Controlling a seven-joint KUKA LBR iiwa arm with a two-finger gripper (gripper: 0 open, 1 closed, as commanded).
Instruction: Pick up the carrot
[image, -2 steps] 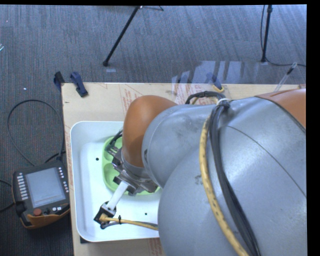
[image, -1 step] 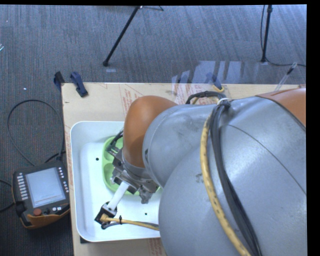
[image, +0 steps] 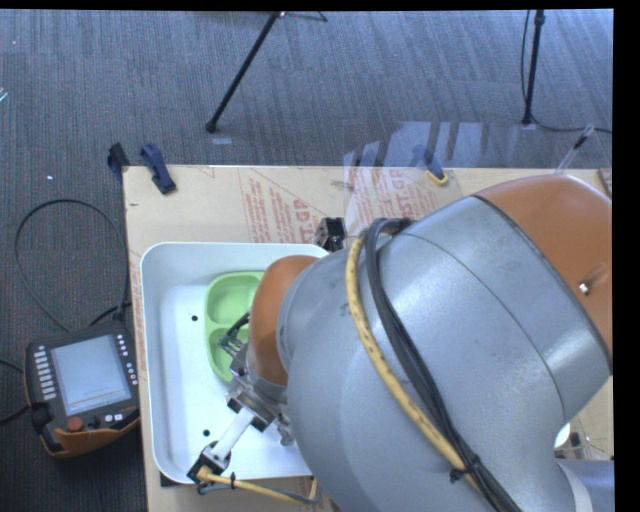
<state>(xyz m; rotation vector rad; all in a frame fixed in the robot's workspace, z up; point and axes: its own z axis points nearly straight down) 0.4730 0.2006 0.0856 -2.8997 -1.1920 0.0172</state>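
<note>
1. End effector (image: 240, 362) low in the white bin (image: 152, 300), at the edge of the green dish (image: 226, 298); whether it is wide or narrow cannot be told.
2. Carrot: its place cannot be told, as the arm (image: 460, 350) covers much of the bin. Pickup judged not yet done.
3. Surface (image: 230, 200) beyond, its right part cut off by the arm.

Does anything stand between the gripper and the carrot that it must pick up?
Cannot tell. The gripper is low in the white bin, at the edge of a green dish. The arm hides most of that bin, so the carrot's place is unknown. On the bare bin floor near the gripper, nothing visible stands in the way.
</note>
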